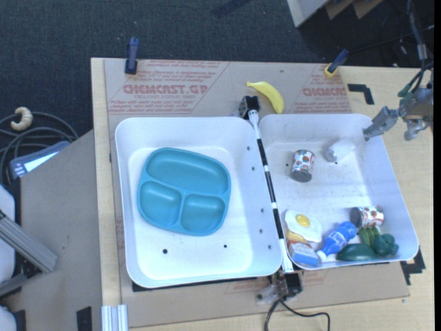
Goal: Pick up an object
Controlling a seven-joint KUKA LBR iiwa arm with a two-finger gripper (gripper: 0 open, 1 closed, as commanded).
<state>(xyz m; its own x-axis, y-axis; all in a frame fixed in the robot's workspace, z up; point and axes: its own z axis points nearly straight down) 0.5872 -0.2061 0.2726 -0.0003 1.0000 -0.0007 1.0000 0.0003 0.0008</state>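
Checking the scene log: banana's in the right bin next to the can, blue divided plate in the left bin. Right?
Not quite. The camera view shows the banana outside both bins, on the board just behind them. The can does lie in the right bin, and the blue divided plate is in the left bin.

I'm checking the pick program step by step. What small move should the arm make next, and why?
Probably move the tool inward over the right bin toward the small can. It sits at the bin's far right rim, and the can lies apart from the clutter.

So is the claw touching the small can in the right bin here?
Apart. The camera view shows the claw at the bin's upper right rim, with bare white floor between it and the can.
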